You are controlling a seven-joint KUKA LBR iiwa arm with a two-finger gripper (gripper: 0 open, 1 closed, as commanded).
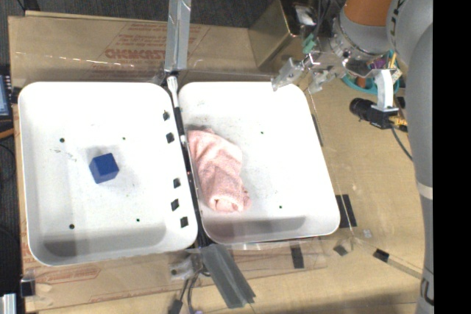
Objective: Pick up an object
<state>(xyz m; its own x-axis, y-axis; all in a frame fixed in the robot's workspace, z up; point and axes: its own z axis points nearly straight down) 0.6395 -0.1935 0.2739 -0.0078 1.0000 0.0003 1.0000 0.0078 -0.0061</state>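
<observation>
the gripper (300, 76) hangs above the far right corner of the right bin (294, 151), its two fingers spread apart with nothing between them. two things are on offer: a pink cloth (218, 171) bunched against the left wall of the right bin, near the divider, and a blue cube (104, 167) sitting alone in the middle of the left bin (44, 129), well apart from the arm. the cloth looks the nearer and likelier target. to take it well, the arm should travel left and toward the near side, centre the fingers over the thickest fold rather than a thin edge, and keep clear of the bin wall beside it. it should come straight down with the fingers wide, press into the fabric, then close, since a shallow pinch on soft cloth will likely slip on the lift.
</observation>
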